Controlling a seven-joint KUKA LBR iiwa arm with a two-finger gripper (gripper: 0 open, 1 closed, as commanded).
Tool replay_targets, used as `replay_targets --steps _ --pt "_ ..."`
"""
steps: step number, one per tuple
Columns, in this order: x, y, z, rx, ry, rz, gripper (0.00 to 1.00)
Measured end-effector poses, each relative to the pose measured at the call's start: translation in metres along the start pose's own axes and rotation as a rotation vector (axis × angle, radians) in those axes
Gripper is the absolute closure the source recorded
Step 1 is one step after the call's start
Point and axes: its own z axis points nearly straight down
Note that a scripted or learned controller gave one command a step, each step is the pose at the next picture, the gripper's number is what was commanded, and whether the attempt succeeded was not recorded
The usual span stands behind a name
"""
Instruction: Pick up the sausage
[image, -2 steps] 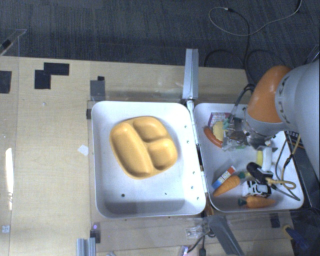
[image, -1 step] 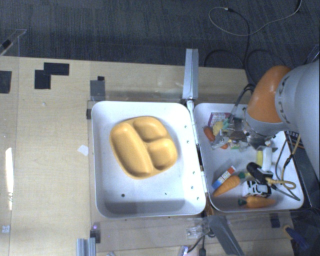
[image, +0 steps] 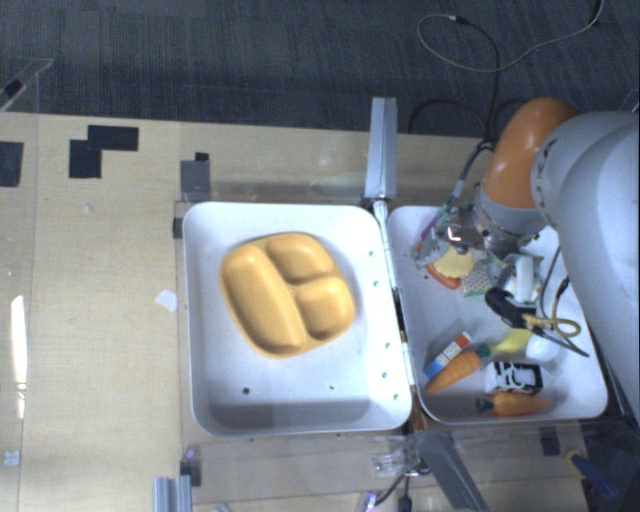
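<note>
My gripper (image: 452, 240) hangs low over the back left part of the right bin (image: 598, 396), just above a yellow and red food piece (image: 455, 266). An orange-brown, sausage-like piece (image: 516, 404) lies along the front wall of that bin, well in front of the gripper and apart from it. An orange carrot-shaped piece (image: 455, 370) lies at the front left of the bin, also clear of the gripper. The arm hides the back right of the bin.
A yellow three-compartment plate (image: 288, 292) sits in the left bin (image: 300, 412). In the right bin there are also a yellow-green piece (image: 512, 343), a white and black piece (image: 516, 377) and a small red-white-blue piece (image: 450, 351). A metal divider (image: 381, 150) separates the bins.
</note>
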Motion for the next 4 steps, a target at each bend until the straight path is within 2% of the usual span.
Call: replay_targets --steps 1,2,3,4 --pt "0.001 0.003 -0.013 -0.009 -0.002 -0.006 1.00" --pt "0.092 -0.009 -0.093 0.008 0.003 -0.017 1.00" --pt "0.036 -0.048 -0.041 0.009 0.003 -0.073 1.00" --pt "0.009 0.001 -0.005 0.012 0.010 0.065 1.00"
